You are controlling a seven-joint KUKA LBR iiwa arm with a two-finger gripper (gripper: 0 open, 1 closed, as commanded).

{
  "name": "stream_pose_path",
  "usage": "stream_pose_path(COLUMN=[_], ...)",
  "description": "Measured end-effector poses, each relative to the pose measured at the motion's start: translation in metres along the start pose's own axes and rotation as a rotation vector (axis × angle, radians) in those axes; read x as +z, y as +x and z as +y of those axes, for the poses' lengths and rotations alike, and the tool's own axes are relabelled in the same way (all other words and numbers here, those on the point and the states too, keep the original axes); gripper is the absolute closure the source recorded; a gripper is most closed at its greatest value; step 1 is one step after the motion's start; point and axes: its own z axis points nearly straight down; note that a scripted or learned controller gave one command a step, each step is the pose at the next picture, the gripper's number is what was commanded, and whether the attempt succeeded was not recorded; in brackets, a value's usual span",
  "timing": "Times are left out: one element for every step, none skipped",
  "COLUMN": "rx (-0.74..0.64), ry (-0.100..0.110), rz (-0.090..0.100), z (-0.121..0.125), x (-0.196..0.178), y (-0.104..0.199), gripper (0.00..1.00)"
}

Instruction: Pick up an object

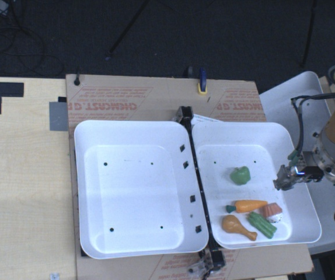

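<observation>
The right white bin [244,134] holds a green pepper [240,175] near its middle. In its front right part lie an orange carrot [250,205], a red and white piece [272,211], a green cucumber [262,224] and a tan drumstick [238,227]. My gripper [282,182] hangs at the bin's right side, to the right of the pepper and above the red and white piece. Nothing shows in its hold.
The left white bin [91,134] stands beside the right one, with a black divider [192,179] between them. Both rest on a brown cardboard sheet [126,101]. A cable [299,127] loops above the gripper at the right. Light wooden bench lies to the left.
</observation>
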Motion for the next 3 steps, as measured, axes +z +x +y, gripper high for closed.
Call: stream_pose_path(rx=[-0.007,-0.006,-0.005], ry=[-0.007,0.004,-0.014], rz=[-0.001,0.001,-0.003], z=[0.001,0.000,0.093], x=[-0.057,0.028,-0.075], y=[0.065,0.109,0.107], gripper=[1.00,1.00,1.00])
